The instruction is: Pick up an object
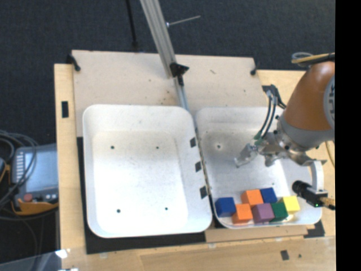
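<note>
Several coloured blocks are bunched along the near edge of the right bin: a blue block on the left, then an orange block, a purple block, a green block and a yellow block. My gripper hangs over the middle of the right bin, behind the blocks and apart from them. Its fingers stand open with nothing between them. The grey and orange arm comes in from the right.
The left bin lies beside the right one, with a ridge between them. A slanted metal rail rises behind the bins. A black fitting on the arm sits over the right bin's near right corner.
</note>
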You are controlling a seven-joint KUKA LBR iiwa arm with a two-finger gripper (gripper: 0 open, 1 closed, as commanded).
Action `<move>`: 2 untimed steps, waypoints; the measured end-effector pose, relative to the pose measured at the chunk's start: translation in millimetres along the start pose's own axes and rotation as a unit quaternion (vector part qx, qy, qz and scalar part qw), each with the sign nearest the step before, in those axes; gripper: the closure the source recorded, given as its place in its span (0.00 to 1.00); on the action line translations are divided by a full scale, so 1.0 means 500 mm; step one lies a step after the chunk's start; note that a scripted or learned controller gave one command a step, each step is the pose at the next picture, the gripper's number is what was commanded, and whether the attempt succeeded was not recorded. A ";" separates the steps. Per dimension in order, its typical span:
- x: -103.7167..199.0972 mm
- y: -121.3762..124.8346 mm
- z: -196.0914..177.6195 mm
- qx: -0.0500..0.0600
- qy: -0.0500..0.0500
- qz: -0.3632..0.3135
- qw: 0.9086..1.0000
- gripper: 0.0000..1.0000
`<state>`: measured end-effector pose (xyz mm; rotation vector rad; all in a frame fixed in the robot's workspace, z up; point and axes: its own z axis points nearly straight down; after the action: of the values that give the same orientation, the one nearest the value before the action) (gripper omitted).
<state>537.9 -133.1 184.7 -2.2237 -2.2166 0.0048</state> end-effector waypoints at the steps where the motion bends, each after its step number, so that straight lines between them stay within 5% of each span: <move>1: 0.011 0.006 0.120 0.001 0.000 0.001 1.000 0.00; 2: 0.008 0.008 0.174 -0.003 -0.001 0.000 1.000 0.00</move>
<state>541.7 -129.2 97.7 -2.2280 -2.2195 -0.0001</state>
